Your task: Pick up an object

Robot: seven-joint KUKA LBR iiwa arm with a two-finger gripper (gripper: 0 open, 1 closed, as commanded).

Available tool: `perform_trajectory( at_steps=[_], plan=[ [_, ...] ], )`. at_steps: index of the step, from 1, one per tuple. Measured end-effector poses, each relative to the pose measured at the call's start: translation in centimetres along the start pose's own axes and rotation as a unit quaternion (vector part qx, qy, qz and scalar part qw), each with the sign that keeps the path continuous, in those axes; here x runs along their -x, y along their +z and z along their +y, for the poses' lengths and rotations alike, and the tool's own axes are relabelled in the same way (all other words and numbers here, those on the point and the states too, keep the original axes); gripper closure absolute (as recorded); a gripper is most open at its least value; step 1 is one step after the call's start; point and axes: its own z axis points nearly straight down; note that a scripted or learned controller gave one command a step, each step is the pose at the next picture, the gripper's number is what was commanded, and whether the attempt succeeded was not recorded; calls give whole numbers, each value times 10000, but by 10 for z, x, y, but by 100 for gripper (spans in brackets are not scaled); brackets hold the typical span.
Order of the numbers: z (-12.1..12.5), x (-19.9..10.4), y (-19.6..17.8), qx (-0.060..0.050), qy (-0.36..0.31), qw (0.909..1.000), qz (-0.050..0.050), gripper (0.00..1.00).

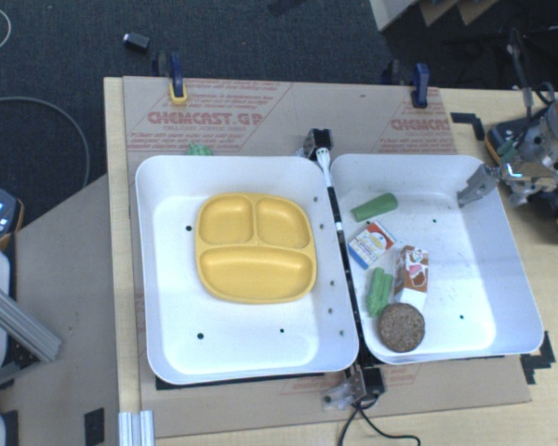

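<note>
The right bin [484, 277] holds several small items along its left side. A green bar [374, 206] lies near the top. Below it sit a small white carton [370, 245], a second green piece [379, 290] and a brown and white packet [413, 273]. A round brown patty [402, 326] rests at the bin's front. My gripper [482, 183] hangs over the bin's upper right rim, well apart from all of these items, and nothing shows in its grasp.
The left bin [167, 277] carries a yellow divided plate [256, 247]. A black strip [333, 214] runs along the seam between the bins. Blue clamps [176, 76] [419, 85] pin the cardboard sheet at the back. The arm's wrist [538, 151] sits off the bench's right edge.
</note>
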Motion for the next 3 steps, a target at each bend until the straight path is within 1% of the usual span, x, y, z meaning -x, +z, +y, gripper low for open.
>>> perform_trajectory(
  at_steps=[1,2,3],
  plan=[
    [16,-7,-221,96,-15,9999,-36,0],
    [15,-7,-222,33,-9,10000,-27,100],
    [-55,-39,-320,25,-10,10000,-8,100]
  ],
)
